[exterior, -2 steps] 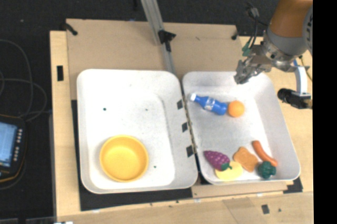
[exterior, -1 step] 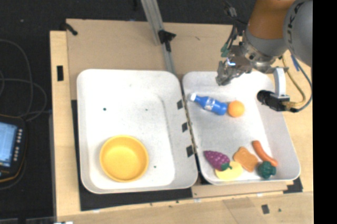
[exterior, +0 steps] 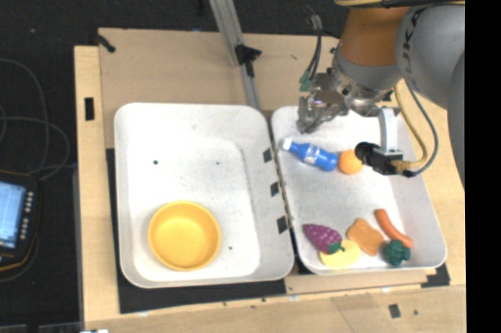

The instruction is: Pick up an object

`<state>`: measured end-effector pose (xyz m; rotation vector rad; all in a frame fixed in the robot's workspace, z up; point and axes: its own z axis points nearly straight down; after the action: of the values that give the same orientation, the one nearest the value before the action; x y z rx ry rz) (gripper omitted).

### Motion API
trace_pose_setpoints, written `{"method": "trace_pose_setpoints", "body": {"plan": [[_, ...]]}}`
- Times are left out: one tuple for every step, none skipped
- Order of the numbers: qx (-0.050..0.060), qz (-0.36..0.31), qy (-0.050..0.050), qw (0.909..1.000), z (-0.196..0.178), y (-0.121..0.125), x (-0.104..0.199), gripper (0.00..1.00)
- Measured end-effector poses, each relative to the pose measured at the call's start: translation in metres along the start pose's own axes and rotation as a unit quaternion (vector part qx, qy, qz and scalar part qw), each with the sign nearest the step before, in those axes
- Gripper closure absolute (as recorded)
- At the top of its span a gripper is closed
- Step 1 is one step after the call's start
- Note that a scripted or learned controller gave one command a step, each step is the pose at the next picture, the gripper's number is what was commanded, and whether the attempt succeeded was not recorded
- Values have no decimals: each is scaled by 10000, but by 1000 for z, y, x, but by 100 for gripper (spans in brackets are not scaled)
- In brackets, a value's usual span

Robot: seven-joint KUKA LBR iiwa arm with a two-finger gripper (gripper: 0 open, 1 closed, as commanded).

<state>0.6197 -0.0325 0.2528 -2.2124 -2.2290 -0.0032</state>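
Observation:
My gripper (exterior: 311, 120) hangs over the back left part of the right bin (exterior: 419, 202), just above and behind a blue and white bottle (exterior: 310, 153) that lies on its side. An orange ball (exterior: 350, 162) touches the bottle's right end. Nothing shows between the fingers. Along the bin's front lie a purple grape bunch (exterior: 322, 235), a yellow piece (exterior: 342, 256), an orange-brown piece (exterior: 365, 235), a carrot (exterior: 391, 225) and a green piece (exterior: 397, 252).
A yellow bowl (exterior: 184, 234) sits at the front of the left bin (exterior: 196, 143). A slanted metal rail (exterior: 223, 10) rises behind the bins. A black part with cables (exterior: 380, 157) hangs from the arm over the right bin.

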Motion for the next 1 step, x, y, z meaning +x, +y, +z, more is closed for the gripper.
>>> {"method": "trace_pose_setpoints", "body": {"plan": [[6, 4, -4, 10000, 9, -1, 53, 100]]}}
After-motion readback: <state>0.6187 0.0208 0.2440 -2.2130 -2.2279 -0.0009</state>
